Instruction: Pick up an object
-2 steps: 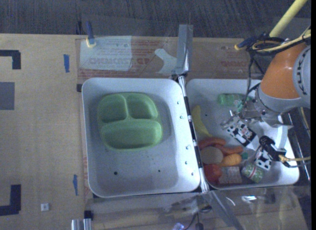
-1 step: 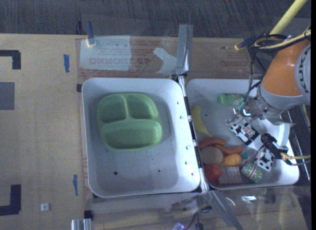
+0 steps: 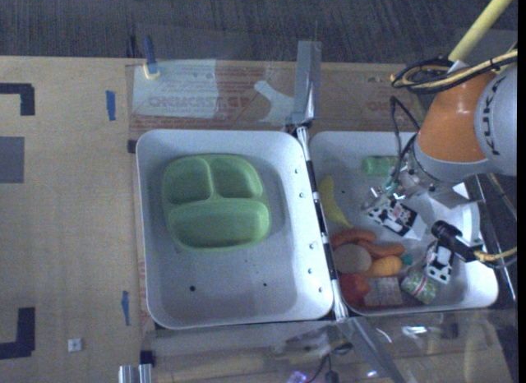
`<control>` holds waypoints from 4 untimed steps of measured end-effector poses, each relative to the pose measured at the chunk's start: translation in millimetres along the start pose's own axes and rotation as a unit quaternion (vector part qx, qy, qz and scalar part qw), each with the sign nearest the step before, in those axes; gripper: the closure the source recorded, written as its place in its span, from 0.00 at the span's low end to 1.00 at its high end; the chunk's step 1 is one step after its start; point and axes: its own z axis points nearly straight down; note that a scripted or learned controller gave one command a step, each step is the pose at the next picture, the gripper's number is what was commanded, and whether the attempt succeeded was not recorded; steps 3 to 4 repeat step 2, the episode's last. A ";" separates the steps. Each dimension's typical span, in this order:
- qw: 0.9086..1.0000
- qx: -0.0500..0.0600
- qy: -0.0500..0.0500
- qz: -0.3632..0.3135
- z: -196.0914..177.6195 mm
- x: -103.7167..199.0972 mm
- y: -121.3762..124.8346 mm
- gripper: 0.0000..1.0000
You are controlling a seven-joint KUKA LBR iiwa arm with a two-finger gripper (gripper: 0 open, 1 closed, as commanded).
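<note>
The right bin [image 3: 481, 291] holds a heap of toy food. A yellow banana [image 3: 329, 198] lies by its left wall and a pale green piece [image 3: 377, 163] sits near its far side. Toward the front are an orange carrot [image 3: 355, 237], a tan potato-like piece [image 3: 352, 257], a small orange fruit [image 3: 385, 267], a red piece [image 3: 353, 288], a pinkish packet [image 3: 383, 293] and a green-labelled can [image 3: 420, 288]. My gripper [image 3: 393, 209] hangs low over the middle of this bin, just right of the banana and above the carrot. Nothing shows in its grasp.
The left bin [image 3: 156, 291] carries a green divided plate [image 3: 215, 200] in its far half. A metal divider [image 3: 306, 94] stands between the bins at the back. Yellow and black cables [image 3: 436, 73] loop above the orange wrist band [image 3: 452, 126] at the right.
</note>
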 end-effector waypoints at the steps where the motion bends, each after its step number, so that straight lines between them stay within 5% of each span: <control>1: 0.984 0.008 0.004 0.178 -131.0 54.2 24.6 1.00; 2: 0.973 0.010 0.005 0.232 -147.5 113.3 -16.0 1.00; 4: 0.973 0.010 0.005 0.232 -147.5 113.3 -16.0 1.00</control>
